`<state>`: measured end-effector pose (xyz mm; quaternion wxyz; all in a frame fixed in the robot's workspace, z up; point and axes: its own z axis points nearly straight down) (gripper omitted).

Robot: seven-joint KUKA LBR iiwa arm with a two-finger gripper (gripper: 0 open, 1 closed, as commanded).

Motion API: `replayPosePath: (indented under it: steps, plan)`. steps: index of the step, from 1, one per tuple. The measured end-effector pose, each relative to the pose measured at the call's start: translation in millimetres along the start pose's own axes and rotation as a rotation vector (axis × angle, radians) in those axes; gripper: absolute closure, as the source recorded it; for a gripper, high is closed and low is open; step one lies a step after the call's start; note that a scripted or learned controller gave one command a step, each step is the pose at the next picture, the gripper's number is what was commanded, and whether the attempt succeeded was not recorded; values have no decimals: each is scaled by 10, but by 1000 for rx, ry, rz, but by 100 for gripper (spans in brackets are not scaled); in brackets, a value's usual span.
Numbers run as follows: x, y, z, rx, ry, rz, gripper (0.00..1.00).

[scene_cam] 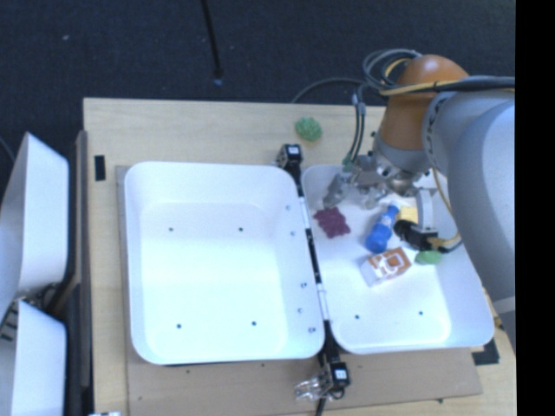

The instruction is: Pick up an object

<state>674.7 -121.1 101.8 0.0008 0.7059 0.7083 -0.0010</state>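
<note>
The tool hangs just above the maroon block in the right bin; its opening I cannot tell. Block looks light, soft; pinch its 2 flat sides.

No text, brand or number is showing clearly enough to read. The small clear packet lying in the right bin, below the gripper, is carrying an orange and white printed patch, perhaps a label, but its marks are blurring into blobs. The blue bottle just under the gripper is showing no legible print either.
</note>
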Motion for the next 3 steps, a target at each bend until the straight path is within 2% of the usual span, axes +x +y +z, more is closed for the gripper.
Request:
replayPosePath:
  steps: [1, 2, 3]
  plan:
    - [164, -91, 1, 0, 0, 0, 0]
    - [-723, -49, -175, -5, -2, 9, 0]
    - [-504, -255, 1, -1, 0, 4, 0]
